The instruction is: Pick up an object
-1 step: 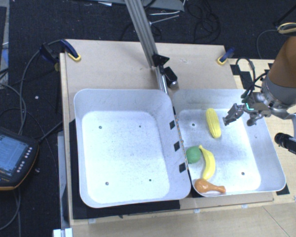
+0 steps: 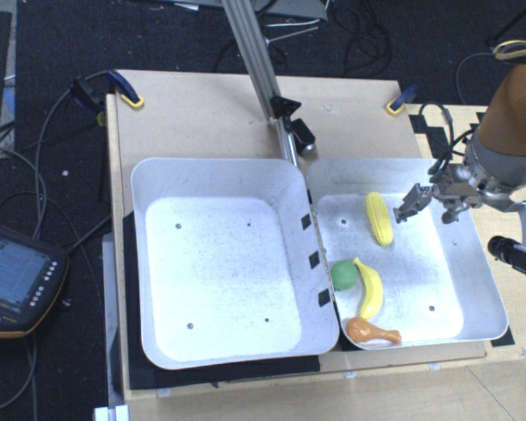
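Fingers point(image 2: 425, 202) look spread and hold nothing, hanging over the right bin point(image 2: 473, 274). Just left of them lies the corn point(image 2: 380, 218), its long axis running far to near.

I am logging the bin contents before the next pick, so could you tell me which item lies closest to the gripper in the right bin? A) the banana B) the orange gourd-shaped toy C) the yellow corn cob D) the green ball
C: the yellow corn cob lies just left of the gripper in the upper part of the right bin, while the green ball, banana and orange gourd-shaped toy cluster near its lower left corner.
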